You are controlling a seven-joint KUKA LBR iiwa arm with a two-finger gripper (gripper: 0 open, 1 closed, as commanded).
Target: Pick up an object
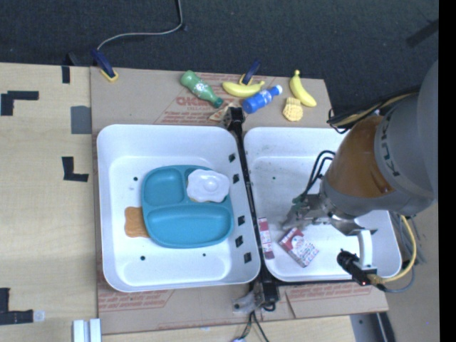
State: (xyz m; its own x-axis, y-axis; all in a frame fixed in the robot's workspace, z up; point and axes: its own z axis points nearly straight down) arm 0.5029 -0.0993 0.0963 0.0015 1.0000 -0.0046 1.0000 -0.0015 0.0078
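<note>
The gripper (298, 216) hangs low in the right bin (285, 148), its dark tips just above and to the left of a red-and-white packet (299, 248) lying on the bin floor. Whether the jaws are spread or closed cannot be told from this slanted view, and nothing shows clearly between them; they look close to the packet's upper corner, but touching or not is unclear. A second small red-and-white packet (265, 236) lies against the bin's left wall, near the first. That makes two packets in this bin.

The left bin (114, 191) holds one blue divided tray (182, 216), one white fried-egg toy (208, 185) resting on the tray's upper right corner, and one orange-brown flat piece (133, 221) tucked under the tray's left edge.

On the tabletop (43, 191) behind the bins lie two yellow bananas (244, 87) and (302, 90), one green bottle (201, 88), one blue bottle (260, 99) and one yellow corn piece (291, 109).
</note>
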